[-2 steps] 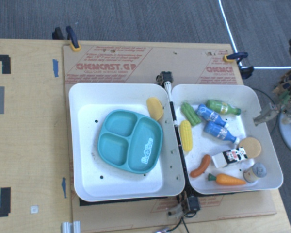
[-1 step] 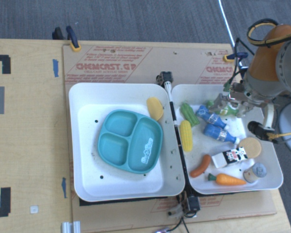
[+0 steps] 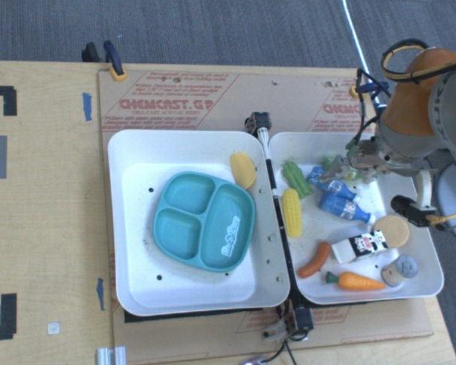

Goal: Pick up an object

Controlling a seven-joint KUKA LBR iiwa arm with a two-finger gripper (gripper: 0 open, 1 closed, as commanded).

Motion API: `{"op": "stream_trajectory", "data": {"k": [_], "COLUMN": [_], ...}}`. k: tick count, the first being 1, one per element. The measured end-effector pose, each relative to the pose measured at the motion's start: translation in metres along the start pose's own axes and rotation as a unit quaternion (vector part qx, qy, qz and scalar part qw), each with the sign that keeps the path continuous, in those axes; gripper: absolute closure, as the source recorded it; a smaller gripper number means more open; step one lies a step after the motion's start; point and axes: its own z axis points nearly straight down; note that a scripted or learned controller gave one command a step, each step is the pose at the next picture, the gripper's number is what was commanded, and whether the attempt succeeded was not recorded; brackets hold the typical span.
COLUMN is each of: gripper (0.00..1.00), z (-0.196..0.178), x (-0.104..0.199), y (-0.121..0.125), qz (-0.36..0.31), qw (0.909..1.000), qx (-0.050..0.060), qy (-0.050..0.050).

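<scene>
My gripper (image 3: 346,166) is low over the back of the right bin (image 3: 432,278), just above a blue bottle (image 3: 343,204) and a small blue item (image 3: 317,177). A green pepper (image 3: 296,178) lies just to its left. Further forward lie a yellow corn cob (image 3: 291,211), a red chili (image 3: 315,260), a carrot (image 3: 357,281), a white carton (image 3: 361,246) and a tan round piece (image 3: 394,231). Nothing is visibly lifted.
The left bin (image 3: 125,204) holds a teal divided plate (image 3: 204,220) and a yellow item (image 3: 243,169) against its right wall. The arm's orange band (image 3: 414,101) hangs over the right bin's back corner. A small grey-blue round piece (image 3: 405,267) sits near the front right.
</scene>
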Motion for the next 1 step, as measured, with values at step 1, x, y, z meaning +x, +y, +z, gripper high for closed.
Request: {"op": "stream_trajectory", "data": {"k": [1], "gripper": [0.0], "z": [0.023], "x": [0.0164], "y": [-0.0174], "qz": [-0.054], "qw": [0.9985], "qx": [0.009], "qy": [0.001]}}
